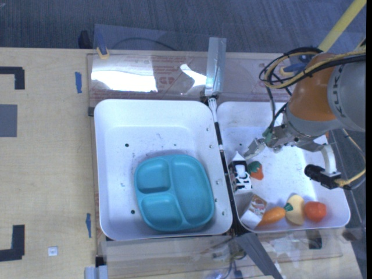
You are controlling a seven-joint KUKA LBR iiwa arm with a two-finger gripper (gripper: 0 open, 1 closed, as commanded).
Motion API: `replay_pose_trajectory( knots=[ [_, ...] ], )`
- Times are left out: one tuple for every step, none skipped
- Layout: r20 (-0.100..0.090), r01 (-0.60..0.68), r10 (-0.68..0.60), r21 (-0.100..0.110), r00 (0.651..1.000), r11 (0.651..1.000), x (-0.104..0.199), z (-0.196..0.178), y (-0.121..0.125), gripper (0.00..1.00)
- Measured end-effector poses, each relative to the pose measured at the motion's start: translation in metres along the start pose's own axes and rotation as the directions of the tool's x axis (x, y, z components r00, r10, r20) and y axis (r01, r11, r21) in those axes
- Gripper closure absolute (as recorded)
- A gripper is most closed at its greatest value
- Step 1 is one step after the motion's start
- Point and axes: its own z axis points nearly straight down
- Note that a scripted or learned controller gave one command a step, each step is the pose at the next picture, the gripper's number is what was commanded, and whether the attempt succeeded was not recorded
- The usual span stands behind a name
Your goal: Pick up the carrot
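Observation:
The carrot (272,215), orange and elongated with a green tip, lies near the front wall of the right bin (340,199). My gripper (239,175) hangs low over the left side of that bin, close to the divider. It is up and to the left of the carrot, well apart from it. A small orange item with a green top (256,171) sits just to the gripper's right.
A blue divided plate (173,193) lies in the left bin (116,127). Beside the carrot are a yellow fruit (296,208), a red tomato (315,211) and a small white-brown packet (254,207). The arm's wrist (311,106) and cables hang over the right bin's back.

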Motion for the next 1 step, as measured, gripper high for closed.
replay_pose_trajectory(
  knots=[
    [0.001, 0.0, 0.0, -0.003, 1.0, 1.0, 0.0, -0.0098, 0.0011, 1.0]
  ],
)
